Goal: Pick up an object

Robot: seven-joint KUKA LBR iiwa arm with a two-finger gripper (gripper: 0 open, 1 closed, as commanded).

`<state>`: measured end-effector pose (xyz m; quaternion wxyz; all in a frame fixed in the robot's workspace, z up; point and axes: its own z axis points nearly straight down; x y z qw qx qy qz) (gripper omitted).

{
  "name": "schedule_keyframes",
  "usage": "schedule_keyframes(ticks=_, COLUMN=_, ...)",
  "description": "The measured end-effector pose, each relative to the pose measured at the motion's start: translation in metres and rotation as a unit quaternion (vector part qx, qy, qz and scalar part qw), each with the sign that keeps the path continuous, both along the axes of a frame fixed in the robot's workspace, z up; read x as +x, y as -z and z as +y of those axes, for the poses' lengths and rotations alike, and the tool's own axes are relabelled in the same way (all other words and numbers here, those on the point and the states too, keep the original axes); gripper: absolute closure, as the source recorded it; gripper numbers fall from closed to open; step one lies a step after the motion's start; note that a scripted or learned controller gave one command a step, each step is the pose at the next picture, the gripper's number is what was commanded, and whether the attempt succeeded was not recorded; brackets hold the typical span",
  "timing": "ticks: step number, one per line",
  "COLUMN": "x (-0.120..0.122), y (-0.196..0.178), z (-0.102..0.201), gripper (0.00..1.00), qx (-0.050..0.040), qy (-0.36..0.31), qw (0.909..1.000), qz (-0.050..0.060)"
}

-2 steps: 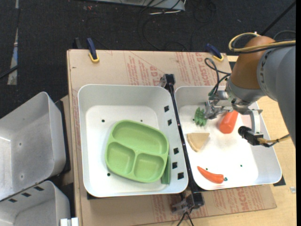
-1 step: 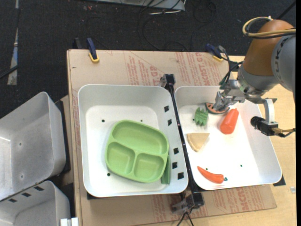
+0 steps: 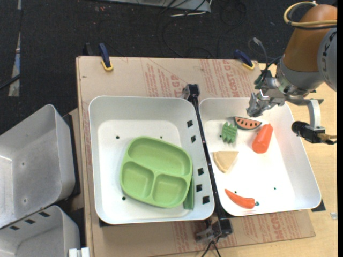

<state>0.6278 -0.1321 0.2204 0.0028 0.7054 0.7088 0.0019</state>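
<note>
The right bin [image 3: 300,165] holds a watermelon slice [image 3: 247,123], a green broccoli-like toy [image 3: 229,131], an orange carrot-like piece [image 3: 262,138], a pale wedge [image 3: 225,160] and a red chili pepper [image 3: 240,198]. My gripper [image 3: 255,110] hangs over the bin's far edge, just above and right of the watermelon slice. Nothing shows between its fingers. The grey arm with its orange band [image 3: 311,36] comes in from the upper right.
The left bin [image 3: 107,116] carries a green divided tray [image 3: 156,171]. Both bins rest on a brown board [image 3: 161,74] with clamps at the back. Spare white bins [image 3: 29,159] stand off the left side.
</note>
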Motion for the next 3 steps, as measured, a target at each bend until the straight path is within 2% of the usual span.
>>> schedule_keyframes(ticks=1, x=0.001, y=-0.004, z=0.000, gripper=1.00, qx=0.0002, qy=0.000, qw=1.0000, qz=0.002)
schedule_keyframes(ticks=2, x=-0.021, y=0.004, z=0.050, gripper=1.00, qx=0.0014, qy=-0.001, qw=1.0000, qz=0.005)
schedule_keyframes(ticks=3, x=-0.047, y=-0.009, z=0.100, gripper=1.00, qx=0.0016, qy=-0.001, qw=1.0000, qz=0.005)
